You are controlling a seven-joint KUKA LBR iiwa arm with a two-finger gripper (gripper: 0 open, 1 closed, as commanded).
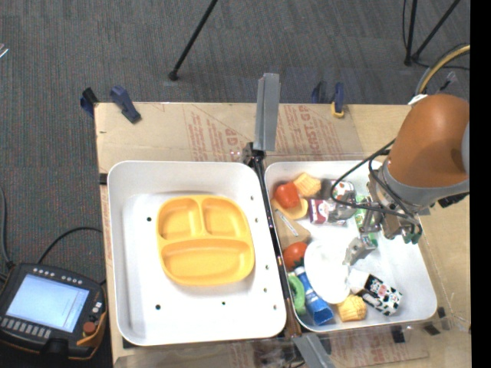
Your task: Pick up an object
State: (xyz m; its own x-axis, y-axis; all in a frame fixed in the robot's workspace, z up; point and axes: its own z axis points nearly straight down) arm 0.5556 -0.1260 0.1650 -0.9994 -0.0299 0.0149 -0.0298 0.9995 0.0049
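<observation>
— What sort of place is this?

— A robotics lab, or a test cell. The bench [222, 129] is a board with printed lettering, held by blue clamps [123, 102] at its far edge, standing on grey office carpet [92, 37].

— Anything else near the bench?

— Left of it, on the floor, lies a teach pendant [50, 305] with a lit screen and a cable. Behind the bench stand black tripod legs [196, 29]. On the bench, two white bins [126, 182] sit side by side, an industrial arm [430, 148] reaching over the right one.
</observation>
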